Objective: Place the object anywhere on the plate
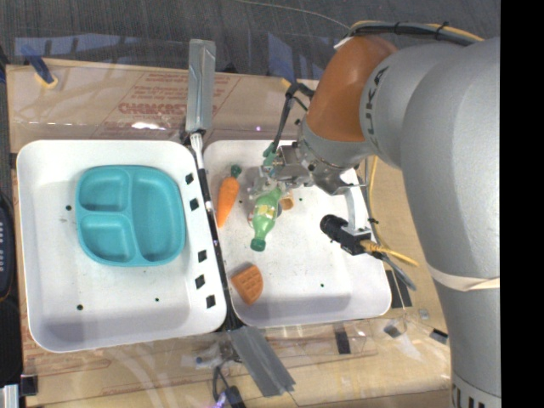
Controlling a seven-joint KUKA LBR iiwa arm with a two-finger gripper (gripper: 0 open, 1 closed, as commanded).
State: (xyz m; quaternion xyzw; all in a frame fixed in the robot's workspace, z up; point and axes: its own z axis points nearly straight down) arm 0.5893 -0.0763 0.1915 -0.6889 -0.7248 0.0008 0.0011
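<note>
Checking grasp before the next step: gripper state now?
Gripper: cannot be told. It sits low over the green bottle in the right bin; a hold is not visible.

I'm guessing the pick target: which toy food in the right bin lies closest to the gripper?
The green bottle, right beneath the gripper; the carrot lies leftward, the orange piece nearer the front wall.
</note>
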